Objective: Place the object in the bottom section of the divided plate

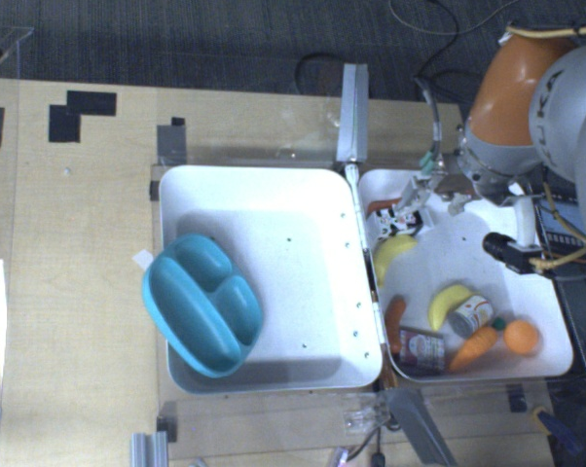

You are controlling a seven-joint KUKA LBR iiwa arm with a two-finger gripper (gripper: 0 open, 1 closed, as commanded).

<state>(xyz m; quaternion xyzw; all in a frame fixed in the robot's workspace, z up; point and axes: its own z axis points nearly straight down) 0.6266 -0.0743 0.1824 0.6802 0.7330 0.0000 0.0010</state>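
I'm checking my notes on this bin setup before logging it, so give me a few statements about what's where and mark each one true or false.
1. The blue plate lies in the left bin. True.
2. The carrot is on the plate. False: it lies in the right bin, near its front edge.
3. The gripper is over the right bin's back left corner. True.
4. The banana lies in the left bin. False: it is in the right bin, beside the can.
5. The plate's sections hold toy food. False: they hold nothing.
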